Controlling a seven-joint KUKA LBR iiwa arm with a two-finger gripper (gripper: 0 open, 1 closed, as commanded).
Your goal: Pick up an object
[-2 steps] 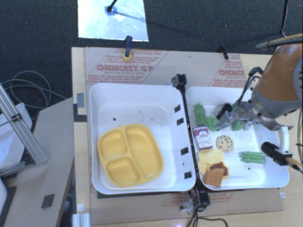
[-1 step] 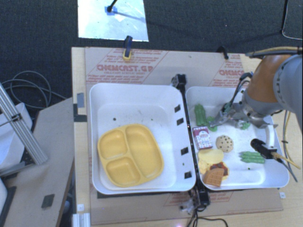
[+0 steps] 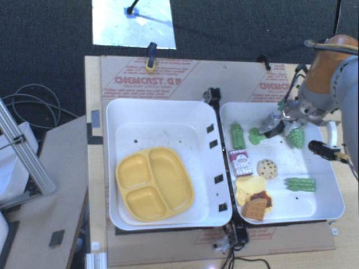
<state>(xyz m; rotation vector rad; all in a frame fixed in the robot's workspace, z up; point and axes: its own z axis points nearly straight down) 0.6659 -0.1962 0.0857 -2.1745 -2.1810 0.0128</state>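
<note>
Two white bins sit on a bench. Left bin [image 3: 168, 116] has a yellow tray [image 3: 154, 182]. Right bin [image 3: 320, 206] has toy food. Gripper [image 3: 273, 126] hangs beside a green broccoli [image 3: 256, 136]; I cannot tell its jaws.

My two bins [image 3: 168, 112] look like smooth, glossy white plastic; the yellow tray [image 3: 154, 182] is matt plastic; the surface [image 3: 185, 74] is printed cardboard.

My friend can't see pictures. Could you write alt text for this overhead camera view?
A grey robot arm reaches from the right, its gripper low over green toy food in the right white bin, which also holds a cookie, a waffle and more play food. The left bin holds a yellow divided plate.
</note>
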